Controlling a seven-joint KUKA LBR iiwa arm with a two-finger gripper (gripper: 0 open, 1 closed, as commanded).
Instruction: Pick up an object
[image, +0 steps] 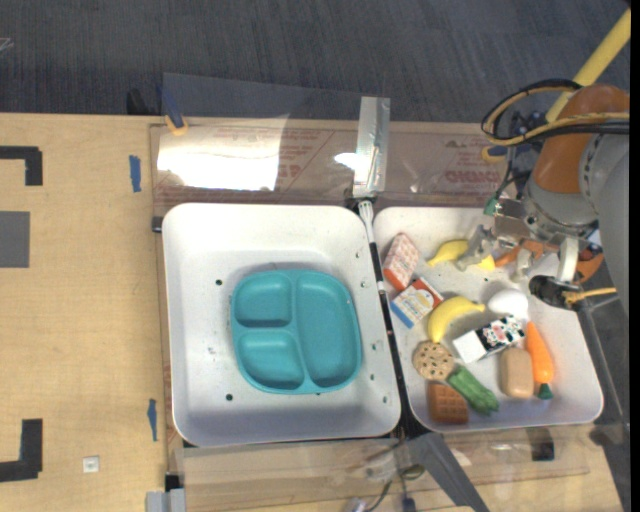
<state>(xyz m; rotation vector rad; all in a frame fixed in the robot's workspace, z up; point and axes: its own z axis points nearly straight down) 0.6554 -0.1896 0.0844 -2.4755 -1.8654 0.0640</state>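
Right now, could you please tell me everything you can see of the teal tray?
The teal tray is a rounded-rectangle plate, plastic by its look, moulded into three compartments: two smaller ones stacked on its left side and one long one on its right. Nothing lies in any of them. It lies flat, slightly turned, about the middle of the left bin, resting on the bin's floor and clear of its walls.

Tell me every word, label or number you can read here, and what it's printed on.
None can be read for sure.
Clear sheet behind the bins: reddish print, too blurred.
Red and white packet: markings too small.
Small carton: label too small.
Black and white block: pattern, no readable letters.
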